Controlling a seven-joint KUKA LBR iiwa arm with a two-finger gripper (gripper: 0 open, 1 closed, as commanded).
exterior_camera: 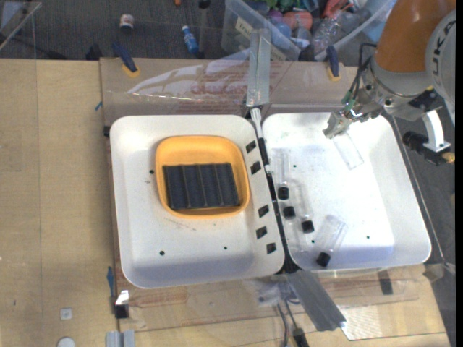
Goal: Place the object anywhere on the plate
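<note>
One gripper [338,126] to talk about, hanging low over the far end of the right bin [405,215]. I honestly can't tell if it's clenched or released from this angle, and I don't see anything in it. Just beside it, on the near side, lies a clear piece [350,153], which I'm guessing is the object. It's flat on the bin floor and apart from the gripper. A second clear piece [332,230] sits well further toward the near edge. Way off to the gripper's left, in the left bin [137,237], is the plate [168,150], with a dark ridged slab [201,186] covering most of its middle.

What could go wrong, imo:
- The piece is see-through and looks slick and thin, so the grab could close on air or just skate it across the floor.
- The carry has to cross the raised wall between the bins, and a weak grip could drop it there.
- Landing on that ridged slab, it might slide off the plate.
</note>
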